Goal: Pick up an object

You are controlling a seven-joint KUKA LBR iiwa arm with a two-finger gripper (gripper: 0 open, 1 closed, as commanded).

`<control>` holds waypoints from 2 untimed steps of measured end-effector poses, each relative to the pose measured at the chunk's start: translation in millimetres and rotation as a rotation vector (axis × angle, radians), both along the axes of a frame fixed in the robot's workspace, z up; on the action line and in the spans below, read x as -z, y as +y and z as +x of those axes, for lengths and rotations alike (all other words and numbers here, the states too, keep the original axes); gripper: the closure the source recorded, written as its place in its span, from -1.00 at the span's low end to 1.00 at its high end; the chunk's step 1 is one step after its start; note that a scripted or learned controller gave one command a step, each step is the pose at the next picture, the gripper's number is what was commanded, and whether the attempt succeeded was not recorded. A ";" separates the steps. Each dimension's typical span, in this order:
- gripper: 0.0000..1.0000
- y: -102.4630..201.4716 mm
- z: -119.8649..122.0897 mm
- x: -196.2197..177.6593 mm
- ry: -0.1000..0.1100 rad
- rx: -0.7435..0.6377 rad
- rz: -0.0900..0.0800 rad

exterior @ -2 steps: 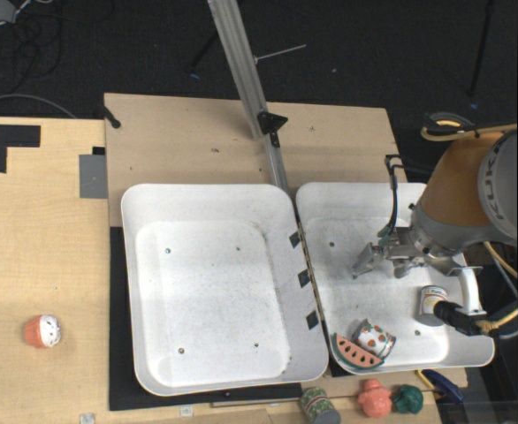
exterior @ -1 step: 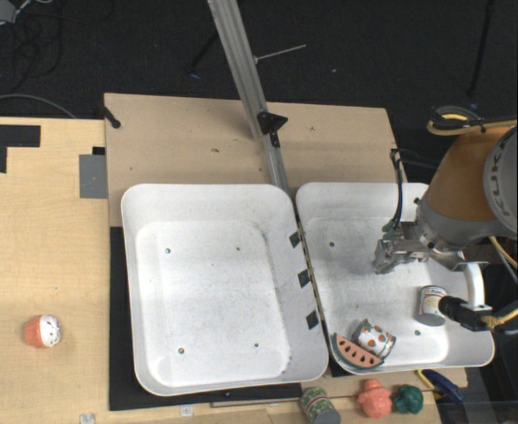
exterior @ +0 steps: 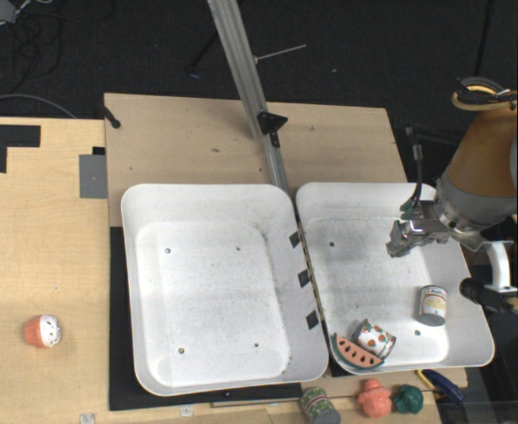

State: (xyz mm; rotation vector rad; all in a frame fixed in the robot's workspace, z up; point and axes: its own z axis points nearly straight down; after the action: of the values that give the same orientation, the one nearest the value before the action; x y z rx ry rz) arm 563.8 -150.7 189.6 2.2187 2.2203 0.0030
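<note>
Approach step, by my reading: the hand (exterior: 404,239) hovers over the right bin (exterior: 347,210), nothing between its fingers; whether released or clenched I cannot tell. Nearest candidate is the small can (exterior: 433,305), upright, near the bin's right wall, below the hand. Next move calls for shifting over it, then descending. Can: pale label, grey lid.

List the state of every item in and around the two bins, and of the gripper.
Gripper: above the right bin, holding nothing visible.
Can: upright in the right bin.
Watermelon slice: lying at that bin's near edge.
Left bin: sits flat.
Orange ball: resting on the bench, left.
</note>
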 end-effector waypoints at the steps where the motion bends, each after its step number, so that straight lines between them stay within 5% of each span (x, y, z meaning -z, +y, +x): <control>1: 1.00 0.5 0.7 -63.6 -0.002 0.000 -0.001; 2: 1.00 0.2 0.9 -69.2 0.004 -0.002 0.001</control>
State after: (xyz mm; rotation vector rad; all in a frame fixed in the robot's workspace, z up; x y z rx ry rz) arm 564.7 -150.5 258.8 2.2191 2.2248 -0.0006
